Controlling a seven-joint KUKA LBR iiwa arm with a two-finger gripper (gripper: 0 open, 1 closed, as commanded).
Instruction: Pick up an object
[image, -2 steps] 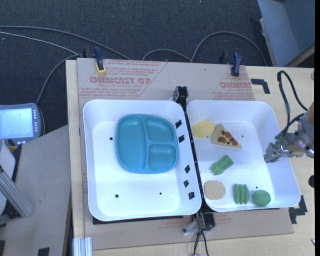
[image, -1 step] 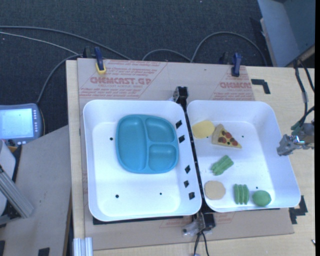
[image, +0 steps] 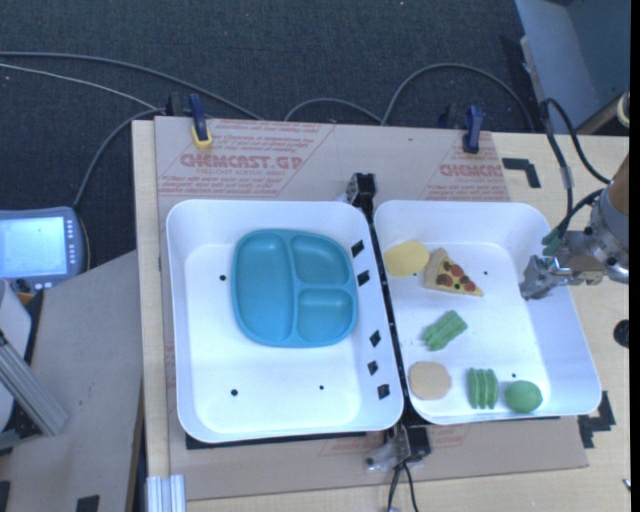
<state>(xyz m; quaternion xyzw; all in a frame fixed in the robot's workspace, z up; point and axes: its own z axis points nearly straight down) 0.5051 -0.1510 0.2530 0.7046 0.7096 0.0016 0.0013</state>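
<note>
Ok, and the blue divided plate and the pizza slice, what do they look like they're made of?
The blue divided plate looks like moulded plastic: one even colour, smooth rounded compartment ridges, a soft sheen. The pizza slice reads as a toy, probably plastic or rubber, with flat tan colour and painted-looking red spots; at this size I can't tell hard from soft. Both lie in shallow white bins, which look like matte plastic too.

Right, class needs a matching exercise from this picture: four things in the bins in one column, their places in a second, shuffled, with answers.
Things:
1. blue divided plate
2. pizza slice
3. green ball
4. gripper

Places:
A. near right corner of the right bin
B. over the right bin's right rim
C. left bin
D. beside the yellow piece

Pairs: 1-C, 2-D, 3-A, 4-B
</note>
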